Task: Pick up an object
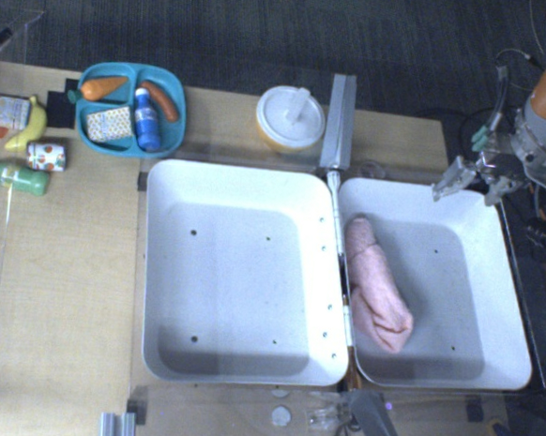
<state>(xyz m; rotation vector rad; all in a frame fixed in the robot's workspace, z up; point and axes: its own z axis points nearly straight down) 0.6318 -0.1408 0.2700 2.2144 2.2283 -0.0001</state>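
a pink cloth is lying in the right bin, along its nine o'clock wall (rolled lengthwise). the left bin is sitting beside it. the gripper is hovering over the right bin's one o'clock corner, fingers spread, pinching nothing.

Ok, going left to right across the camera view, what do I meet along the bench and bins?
Banana → blue divided tray → white lidded cup → pink cloth in the right bin → gripper, above that bin's far right corner.
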